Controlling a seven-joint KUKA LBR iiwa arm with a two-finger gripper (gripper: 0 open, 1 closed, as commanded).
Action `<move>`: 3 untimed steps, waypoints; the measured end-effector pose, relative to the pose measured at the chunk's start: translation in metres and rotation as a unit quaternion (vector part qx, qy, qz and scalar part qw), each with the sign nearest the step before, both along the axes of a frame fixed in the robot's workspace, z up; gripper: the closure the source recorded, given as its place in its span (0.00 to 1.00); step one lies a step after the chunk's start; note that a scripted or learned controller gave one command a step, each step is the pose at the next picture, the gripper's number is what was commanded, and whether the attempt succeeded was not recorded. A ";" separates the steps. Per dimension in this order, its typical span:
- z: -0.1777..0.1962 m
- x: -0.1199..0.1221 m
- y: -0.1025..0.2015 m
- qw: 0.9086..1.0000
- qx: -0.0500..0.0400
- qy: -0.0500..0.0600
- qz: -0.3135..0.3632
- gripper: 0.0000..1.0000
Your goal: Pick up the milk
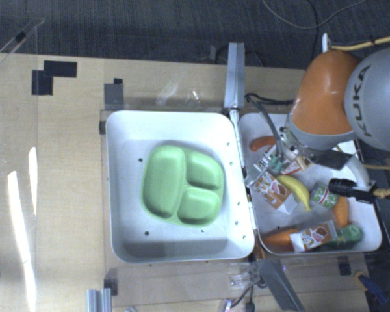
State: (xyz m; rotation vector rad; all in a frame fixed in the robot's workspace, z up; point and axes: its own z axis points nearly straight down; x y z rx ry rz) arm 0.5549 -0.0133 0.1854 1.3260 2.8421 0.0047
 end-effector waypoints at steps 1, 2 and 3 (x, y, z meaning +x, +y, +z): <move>0.000 0.000 0.000 1.000 0.000 0.000 0.000 0.00; 0.000 -0.009 -0.021 0.999 0.000 0.000 0.036 0.00; 0.001 0.071 -0.030 0.988 -0.002 -0.002 0.152 0.00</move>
